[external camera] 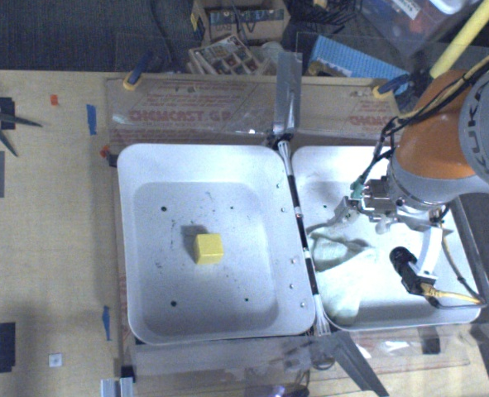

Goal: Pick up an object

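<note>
The yellow block [208, 248] sits on the floor of the left bin [145, 172], a little left of that bin's middle, resting flat and touched by nothing. So the pick has not happened: the block is yet to be reached, gripped and lifted, and I judge the task to be at its very start as far as that block goes.

The gripper [343, 217] is well apart from it, over in the right bin [376, 308], just past the divider between the two. It hangs low above something pale and crumpled [335, 251] lying on that bin's floor, but I cannot make out what that is. Whether the gripper is spread or closed I cannot tell, nor whether it has hold of anything.

The arm [443, 151] comes in from the right, its orange band over the right bin's far side, wrist bent downward. Both bins stand on the wooden worktop [45, 222].
</note>
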Robot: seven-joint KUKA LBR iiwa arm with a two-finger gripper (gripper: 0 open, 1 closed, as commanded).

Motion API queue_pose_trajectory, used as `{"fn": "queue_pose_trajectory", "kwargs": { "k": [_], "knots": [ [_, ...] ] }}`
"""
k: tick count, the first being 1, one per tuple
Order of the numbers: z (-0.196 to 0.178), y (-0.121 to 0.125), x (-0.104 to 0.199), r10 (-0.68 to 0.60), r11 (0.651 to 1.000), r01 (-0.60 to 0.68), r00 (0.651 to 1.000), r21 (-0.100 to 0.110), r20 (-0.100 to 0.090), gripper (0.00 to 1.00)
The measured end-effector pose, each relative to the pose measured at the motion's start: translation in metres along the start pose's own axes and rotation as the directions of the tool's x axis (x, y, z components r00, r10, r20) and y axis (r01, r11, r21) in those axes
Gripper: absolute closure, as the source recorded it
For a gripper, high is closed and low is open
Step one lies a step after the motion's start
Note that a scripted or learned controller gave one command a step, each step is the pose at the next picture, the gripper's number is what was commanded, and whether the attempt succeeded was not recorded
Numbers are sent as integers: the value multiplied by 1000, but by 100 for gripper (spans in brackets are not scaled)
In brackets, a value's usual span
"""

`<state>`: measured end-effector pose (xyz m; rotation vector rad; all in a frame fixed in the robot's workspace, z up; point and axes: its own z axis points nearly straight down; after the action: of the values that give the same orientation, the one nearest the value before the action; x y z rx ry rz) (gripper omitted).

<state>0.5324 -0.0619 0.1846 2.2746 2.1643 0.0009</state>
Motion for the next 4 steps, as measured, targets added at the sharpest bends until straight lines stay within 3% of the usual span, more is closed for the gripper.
{"fn": "queue_pose_trajectory", "kwargs": {
  "k": [1, 2, 3, 4],
  "knots": [
    [-24, 1, -56, 1, 1000, -1, 1000, -1, 1, 0],
    [61, 15, -35, -252, 968, 252, 968, 3, -2, 0],
    [61, 15, -35, -252, 968, 252, 968, 3, -2, 0],
    [51, 16, -36, -250, 968, 250, 968, 0, -1, 100]
  ]
}}
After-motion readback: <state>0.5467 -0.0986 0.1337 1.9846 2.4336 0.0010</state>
